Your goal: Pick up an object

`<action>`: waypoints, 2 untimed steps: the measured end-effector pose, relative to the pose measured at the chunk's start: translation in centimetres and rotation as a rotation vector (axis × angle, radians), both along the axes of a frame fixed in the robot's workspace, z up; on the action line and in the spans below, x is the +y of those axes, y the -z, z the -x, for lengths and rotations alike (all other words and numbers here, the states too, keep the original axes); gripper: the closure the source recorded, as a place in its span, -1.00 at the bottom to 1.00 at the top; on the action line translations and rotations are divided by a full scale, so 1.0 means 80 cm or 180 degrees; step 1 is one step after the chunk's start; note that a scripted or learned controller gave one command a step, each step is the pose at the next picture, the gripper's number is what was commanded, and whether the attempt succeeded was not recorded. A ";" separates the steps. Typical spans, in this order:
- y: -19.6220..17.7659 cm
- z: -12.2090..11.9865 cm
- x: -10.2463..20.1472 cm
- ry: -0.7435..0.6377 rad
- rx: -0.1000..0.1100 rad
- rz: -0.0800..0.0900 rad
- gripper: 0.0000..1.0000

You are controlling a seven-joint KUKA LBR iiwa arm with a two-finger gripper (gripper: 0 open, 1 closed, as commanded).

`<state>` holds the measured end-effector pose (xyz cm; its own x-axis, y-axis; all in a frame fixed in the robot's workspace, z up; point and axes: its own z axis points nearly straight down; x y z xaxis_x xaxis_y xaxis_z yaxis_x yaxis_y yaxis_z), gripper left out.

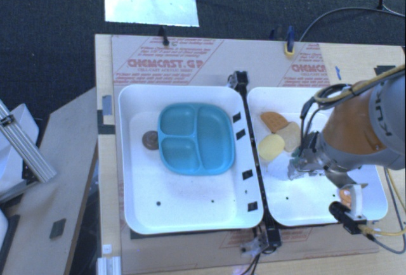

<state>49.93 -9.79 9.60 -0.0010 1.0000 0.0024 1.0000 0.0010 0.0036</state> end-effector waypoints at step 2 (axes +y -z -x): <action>-0.134 -0.001 -0.002 -0.0011 -0.0013 0.0013 1.00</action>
